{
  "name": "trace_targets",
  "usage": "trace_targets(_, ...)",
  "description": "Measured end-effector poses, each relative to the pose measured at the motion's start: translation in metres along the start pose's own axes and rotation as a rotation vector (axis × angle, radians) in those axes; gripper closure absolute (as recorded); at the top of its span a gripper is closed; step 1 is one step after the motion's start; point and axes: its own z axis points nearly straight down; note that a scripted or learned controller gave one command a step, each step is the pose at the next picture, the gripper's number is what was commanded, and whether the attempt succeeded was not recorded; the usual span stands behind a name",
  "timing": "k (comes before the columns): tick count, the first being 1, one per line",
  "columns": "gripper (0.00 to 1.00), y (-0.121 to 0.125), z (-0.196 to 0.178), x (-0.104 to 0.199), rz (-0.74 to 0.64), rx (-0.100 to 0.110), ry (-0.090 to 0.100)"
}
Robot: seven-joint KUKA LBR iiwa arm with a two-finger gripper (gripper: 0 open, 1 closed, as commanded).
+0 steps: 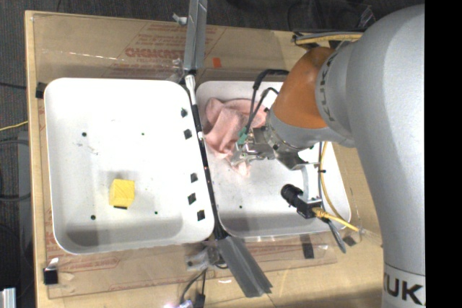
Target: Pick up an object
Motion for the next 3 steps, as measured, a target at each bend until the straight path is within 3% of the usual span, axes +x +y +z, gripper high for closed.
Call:
trace_targets(1,1.00,-0.025,-0.115,0.033,0.367,-0.006,0.000)
trace_targets(2,0.00,-0.025,-0.115,0.033,0.367,-0.005,0.000)
trace_targets(3,0.00,0.007,0.010,0.008,0.272,-0.005,-0.001)
